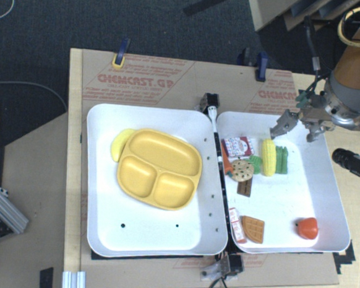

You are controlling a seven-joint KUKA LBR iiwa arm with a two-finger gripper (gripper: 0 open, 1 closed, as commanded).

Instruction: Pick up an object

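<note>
Bench under brown board carries two white bins side by side. The left bin holds a big yellow divided tray, with a yellow banana tucked against its far left edge. The right bin has the smaller clutter: a corn cob lying beside a green piece, a red-and-white packet, a cookie touching a dark brown bar, a waffle near the front wall, and a red tomato well apart at the front right. The gripper hangs over the right bin's far end, fingers spread and holding nothing (the corn lies just beside and below it).
</note>
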